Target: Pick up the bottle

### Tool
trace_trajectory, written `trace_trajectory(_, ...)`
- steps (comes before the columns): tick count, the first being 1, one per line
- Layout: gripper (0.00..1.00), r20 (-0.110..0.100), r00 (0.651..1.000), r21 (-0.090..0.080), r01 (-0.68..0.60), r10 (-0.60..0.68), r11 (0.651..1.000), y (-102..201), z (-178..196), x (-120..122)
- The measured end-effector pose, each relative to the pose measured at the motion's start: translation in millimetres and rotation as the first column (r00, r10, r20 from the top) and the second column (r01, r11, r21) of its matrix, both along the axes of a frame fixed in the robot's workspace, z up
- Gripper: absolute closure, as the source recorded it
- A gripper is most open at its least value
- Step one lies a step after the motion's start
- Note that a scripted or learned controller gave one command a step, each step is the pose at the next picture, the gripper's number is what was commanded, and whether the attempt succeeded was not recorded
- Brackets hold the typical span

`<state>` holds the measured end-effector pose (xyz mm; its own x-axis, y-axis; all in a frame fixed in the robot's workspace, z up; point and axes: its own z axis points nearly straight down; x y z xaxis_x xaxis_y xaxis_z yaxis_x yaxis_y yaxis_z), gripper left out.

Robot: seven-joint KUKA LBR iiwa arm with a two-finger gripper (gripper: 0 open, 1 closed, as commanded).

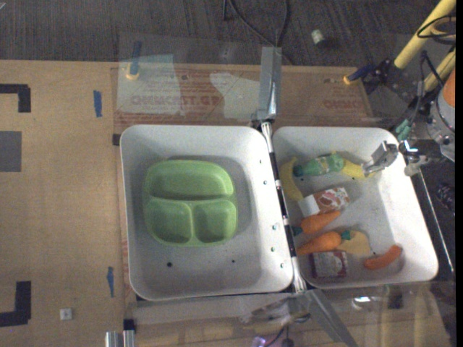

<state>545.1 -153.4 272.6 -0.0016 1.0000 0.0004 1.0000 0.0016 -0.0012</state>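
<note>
The bottle (320,166) is green and lies on its side in the upper left part of the right bin (419,215), resting against a yellow banana (289,183) that curves around it. My gripper (383,157) hangs over the upper right part of that bin, a short way right of the bottle and close to the banana's right tip. Nothing shows in its grasp. The arm comes in from the right edge.
The right bin also holds a white and red can (331,197), two carrots (320,221) (322,243), a red box (330,264) and an orange sausage (382,257). A green divided plate (192,202) lies in the left bin (137,251).
</note>
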Motion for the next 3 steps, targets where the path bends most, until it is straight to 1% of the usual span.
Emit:
trace_trajectory(1, 0.00, 0.002, 0.989, 0.000, -0.149, 0.149, 0.989, -21, -112, -4)
trace_trajectory(2, 0.00, 0.006, 0.924, -0.003, -0.381, 0.381, 0.924, 20, -167, 71)
trace_trajectory(3, 0.00, -0.010, 0.972, -0.004, -0.234, 0.234, 0.972, 38, -185, 119)
